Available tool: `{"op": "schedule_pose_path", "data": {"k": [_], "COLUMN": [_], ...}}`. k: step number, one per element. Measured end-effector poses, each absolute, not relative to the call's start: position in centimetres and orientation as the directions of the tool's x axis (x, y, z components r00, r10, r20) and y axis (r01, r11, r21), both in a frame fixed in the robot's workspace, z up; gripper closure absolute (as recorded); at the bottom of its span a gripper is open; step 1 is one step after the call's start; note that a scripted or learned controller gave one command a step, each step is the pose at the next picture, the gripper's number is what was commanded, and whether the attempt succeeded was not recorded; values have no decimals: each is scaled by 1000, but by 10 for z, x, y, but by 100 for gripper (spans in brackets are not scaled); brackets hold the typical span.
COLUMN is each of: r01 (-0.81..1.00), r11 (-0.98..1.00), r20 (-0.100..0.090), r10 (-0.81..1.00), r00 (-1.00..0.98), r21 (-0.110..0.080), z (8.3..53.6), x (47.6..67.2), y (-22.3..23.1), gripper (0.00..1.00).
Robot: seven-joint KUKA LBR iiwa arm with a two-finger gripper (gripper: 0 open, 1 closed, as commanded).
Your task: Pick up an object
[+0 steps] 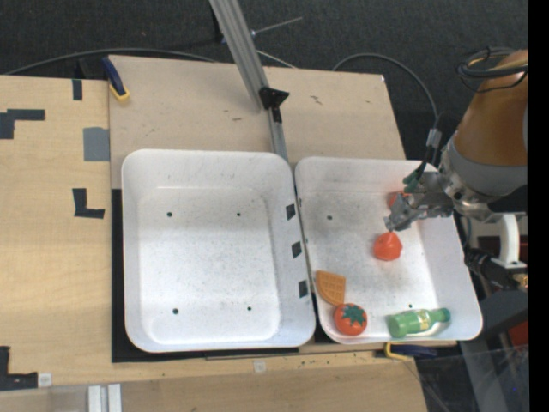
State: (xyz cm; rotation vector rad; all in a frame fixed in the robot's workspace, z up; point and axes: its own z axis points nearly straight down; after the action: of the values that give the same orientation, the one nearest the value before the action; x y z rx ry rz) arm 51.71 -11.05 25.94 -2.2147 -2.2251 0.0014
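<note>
Over the right bin the gripper hangs low, just up and right of the little orange-red ball. Honestly I can't tell if the claw is spread or pressed together, it's just a dark blur from this angle, and nothing I can see sits in it. There's a reddish smudge right behind it that I can't identify either.

So the step looks like lining up for a grab, and the ball seems the obvious target since it's closest. It sits on bare floor about mid-bin, well apart from the other stuff: the tan wedge near the inner wall, the tomato just below that, and the green bottle lying on its side along the front wall.

If I were tuning this, I'd centre the claw straight over the ball before dropping, because right now it looks offset toward the back. Round things squirt out sideways if one finger lands first. Go down slow, stop just shy of the floor, close around the widest part. Plenty of room around it, so no need to worry about bumping neighbours. The left bin isn't in play.
</note>
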Motion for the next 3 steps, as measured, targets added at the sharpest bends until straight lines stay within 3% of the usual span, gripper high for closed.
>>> {"op": "schedule_pose_path", "data": {"k": [1,3], "r01": [1000,1000], "r11": [6,6], "r20": [1,1], "r10": [1000,1000], "r00": [-6,-6], "r21": [-1,-4], "z": [259,238], "x": [531,539], "y": [-65,44], "gripper": [100,100]}}
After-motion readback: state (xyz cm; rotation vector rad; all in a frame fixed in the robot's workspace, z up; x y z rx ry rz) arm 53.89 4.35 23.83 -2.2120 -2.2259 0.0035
